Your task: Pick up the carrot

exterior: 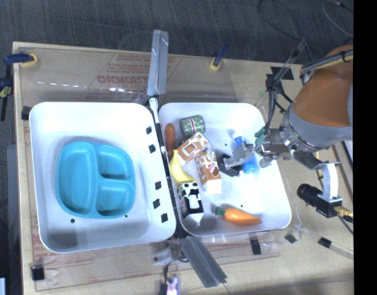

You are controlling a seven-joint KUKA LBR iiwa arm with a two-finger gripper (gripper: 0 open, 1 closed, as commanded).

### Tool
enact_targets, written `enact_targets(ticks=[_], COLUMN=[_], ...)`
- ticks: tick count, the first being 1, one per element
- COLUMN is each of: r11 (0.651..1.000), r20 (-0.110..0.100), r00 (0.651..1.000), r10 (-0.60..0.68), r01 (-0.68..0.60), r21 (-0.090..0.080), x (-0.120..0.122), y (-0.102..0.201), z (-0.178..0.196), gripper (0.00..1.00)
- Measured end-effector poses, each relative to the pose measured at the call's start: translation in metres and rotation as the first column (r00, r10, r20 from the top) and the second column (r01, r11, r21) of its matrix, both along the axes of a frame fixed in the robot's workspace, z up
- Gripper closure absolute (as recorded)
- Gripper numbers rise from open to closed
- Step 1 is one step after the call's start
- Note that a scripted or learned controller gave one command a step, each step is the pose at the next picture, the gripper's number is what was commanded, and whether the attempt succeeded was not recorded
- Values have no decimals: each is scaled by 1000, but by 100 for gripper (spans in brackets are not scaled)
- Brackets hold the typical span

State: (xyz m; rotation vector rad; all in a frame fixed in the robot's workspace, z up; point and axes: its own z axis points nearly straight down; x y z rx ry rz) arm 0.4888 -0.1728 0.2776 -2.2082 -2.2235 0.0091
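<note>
The orange carrot (240, 215) with a small green top is lying flat near the front wall of the right bin (275, 183), well apart from the gripper (242, 159), which is hanging over a blue thing (248, 163) that hides its tips.

- I see the worktop (84, 72), a pale board with faded red print near its far edge.
- Two shallow white bins rest on it, side by side and touching: the left bin (47, 121) and the right bin (275, 192).
- Blue clamps (19, 59) grip the worktop's far left corner; another clip (218, 59) sits on the far edge.
</note>
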Motion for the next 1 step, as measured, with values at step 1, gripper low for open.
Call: enact_targets(ticks=[1], r11=[1000], r20=[-2], r00=[1000], r10=[9], r01=[-9], r21=[2], x=[-14], y=[-36], z=[-141], gripper=[0])
